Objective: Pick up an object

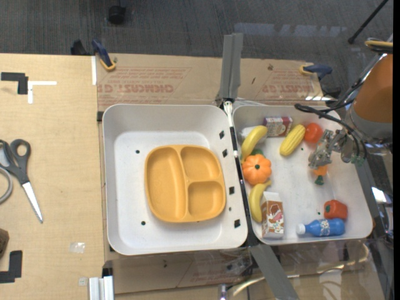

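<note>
My gripper (324, 150) hangs over the upper right part of the right bin (361, 186). Its tip is right above a small orange carrot with a green end (319, 169), and it covers part of the carrot. A red tomato (312, 132) lies just to the upper left of the gripper, and a yellow corn cob (292, 139) lies further left. Whether anything is gripped is hidden by the gripper body.
The right bin also holds two bananas (252, 139) (256, 202), an orange pumpkin (257, 168), a small carton (272, 215), a red pepper (335, 209), a blue-capped bottle (321, 228) and a small can (278, 125). A yellow divided plate (185, 183) sits in the left bin (119, 186). Scissors (22, 174) lie on the bench at far left.
</note>
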You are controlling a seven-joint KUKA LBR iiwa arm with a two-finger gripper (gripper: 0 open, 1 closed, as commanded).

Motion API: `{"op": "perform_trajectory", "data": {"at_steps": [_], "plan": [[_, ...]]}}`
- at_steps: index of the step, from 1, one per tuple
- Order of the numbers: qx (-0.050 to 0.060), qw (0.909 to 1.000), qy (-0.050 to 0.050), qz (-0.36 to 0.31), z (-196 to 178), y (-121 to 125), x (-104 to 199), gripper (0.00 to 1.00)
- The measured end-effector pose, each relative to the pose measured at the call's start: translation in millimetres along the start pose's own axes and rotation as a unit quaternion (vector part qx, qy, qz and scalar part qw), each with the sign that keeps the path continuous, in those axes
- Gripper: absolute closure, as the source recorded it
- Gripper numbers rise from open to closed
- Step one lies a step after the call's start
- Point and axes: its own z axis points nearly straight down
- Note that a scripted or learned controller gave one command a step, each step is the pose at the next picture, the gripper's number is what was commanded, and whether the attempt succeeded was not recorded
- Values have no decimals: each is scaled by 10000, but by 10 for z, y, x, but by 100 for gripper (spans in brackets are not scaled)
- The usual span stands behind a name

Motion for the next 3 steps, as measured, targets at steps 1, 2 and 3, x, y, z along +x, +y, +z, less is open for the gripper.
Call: {"op": "perform_trajectory", "data": {"at_steps": [1,2,3], "plan": [[-3,10000,62,34,121,-226,1066,100],[11,9800,60,1988,120,-312,1119,100],[25,9265,58,3764,123,-403,1092,100]]}}
